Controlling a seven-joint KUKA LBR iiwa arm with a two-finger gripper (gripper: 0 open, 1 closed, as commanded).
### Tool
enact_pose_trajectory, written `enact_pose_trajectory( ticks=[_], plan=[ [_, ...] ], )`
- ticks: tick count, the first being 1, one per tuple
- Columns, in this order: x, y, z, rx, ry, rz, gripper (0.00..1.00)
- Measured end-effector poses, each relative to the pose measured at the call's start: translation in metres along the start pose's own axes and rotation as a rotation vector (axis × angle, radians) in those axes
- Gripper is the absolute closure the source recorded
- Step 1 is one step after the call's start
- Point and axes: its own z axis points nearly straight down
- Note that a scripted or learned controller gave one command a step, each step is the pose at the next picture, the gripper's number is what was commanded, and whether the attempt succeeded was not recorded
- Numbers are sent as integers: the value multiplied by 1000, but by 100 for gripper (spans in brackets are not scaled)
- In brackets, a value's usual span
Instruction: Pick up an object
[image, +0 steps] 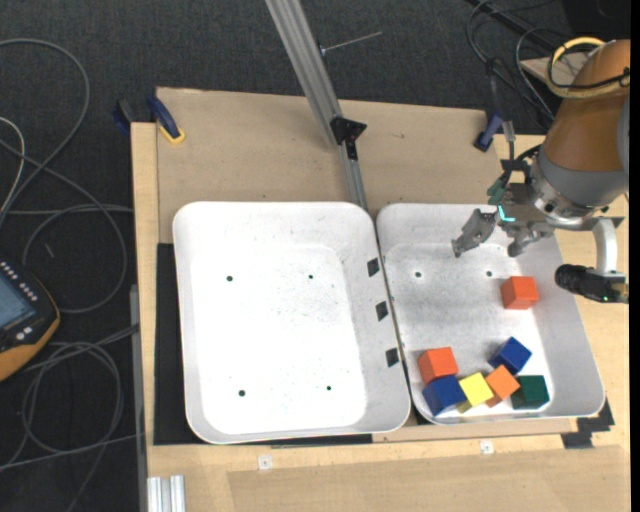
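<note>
My gripper (495, 238) hangs over the far part of the right bin (440, 250), its two grey fingers spread open with nothing between them. An orange block (519, 291) lies alone just in front of it and slightly to the right. At the bin's near edge sits a cluster: an orange block (436, 362), a blue block (443, 394), a yellow block (474, 388), a small orange block (502, 381), another blue block (513, 354) and a dark green block (532, 391).
The left bin (270, 320) stands beside the right one, divided by a ridge with black clips (381, 310). A grey metal post (320, 90) slants up from between the bins. Cables lie on the floor at left.
</note>
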Motion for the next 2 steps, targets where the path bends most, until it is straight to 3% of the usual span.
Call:
enact_pose_trajectory(
  ticks=[1, 2],
  plan=[
    [0, 0, -2, -4, -1, 0, 0],
    [3, 8, 44, -1, -1, -1, 0]
  ],
)
